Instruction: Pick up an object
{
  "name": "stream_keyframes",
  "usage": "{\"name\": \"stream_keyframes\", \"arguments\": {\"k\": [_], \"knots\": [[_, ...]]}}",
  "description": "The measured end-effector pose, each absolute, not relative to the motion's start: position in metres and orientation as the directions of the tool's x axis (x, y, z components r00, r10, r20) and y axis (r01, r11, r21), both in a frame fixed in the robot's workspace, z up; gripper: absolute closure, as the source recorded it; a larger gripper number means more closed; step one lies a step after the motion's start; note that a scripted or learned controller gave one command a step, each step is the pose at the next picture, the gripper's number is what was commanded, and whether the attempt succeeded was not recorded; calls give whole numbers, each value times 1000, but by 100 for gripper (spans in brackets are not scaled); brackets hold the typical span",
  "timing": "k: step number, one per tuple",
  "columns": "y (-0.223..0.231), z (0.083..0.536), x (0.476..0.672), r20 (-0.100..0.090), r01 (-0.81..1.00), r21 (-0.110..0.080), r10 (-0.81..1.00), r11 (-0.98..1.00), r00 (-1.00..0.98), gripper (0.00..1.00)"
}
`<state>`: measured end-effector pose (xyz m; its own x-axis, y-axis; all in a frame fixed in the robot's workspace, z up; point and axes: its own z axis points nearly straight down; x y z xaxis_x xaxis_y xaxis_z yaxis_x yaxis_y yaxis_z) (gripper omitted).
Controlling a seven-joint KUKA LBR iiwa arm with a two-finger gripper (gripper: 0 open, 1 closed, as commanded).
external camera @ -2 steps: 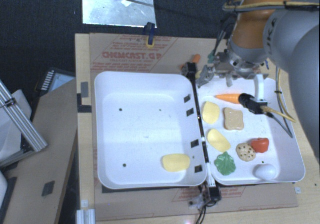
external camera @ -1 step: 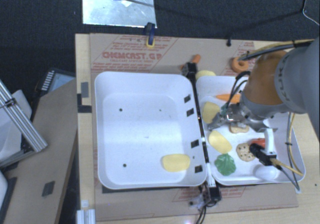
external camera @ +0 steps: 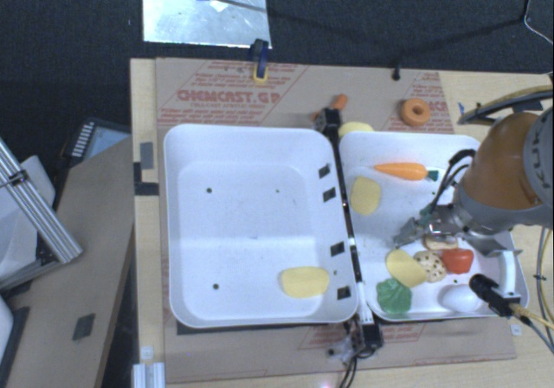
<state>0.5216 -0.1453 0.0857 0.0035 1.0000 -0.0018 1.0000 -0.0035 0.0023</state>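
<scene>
White bins — orange carrot, yellow piece, green piece, red piece.

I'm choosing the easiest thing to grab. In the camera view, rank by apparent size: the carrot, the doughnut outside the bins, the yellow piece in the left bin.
Largest to smallest:
1. Yellow piece, the widest blob.
2. Carrot, about as long but much thinner.
3. Doughnut, clearly smallest.

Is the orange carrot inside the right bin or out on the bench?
Inside. The carrot lies flat on the right bin's white floor near its far wall.
</scene>
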Motion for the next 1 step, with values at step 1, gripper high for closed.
{"name": "stream_keyframes", "arguments": {"k": [1], "knots": [[-98, 85, 572, 1, 1000, 6, 1000, 9, -9, 0]]}}
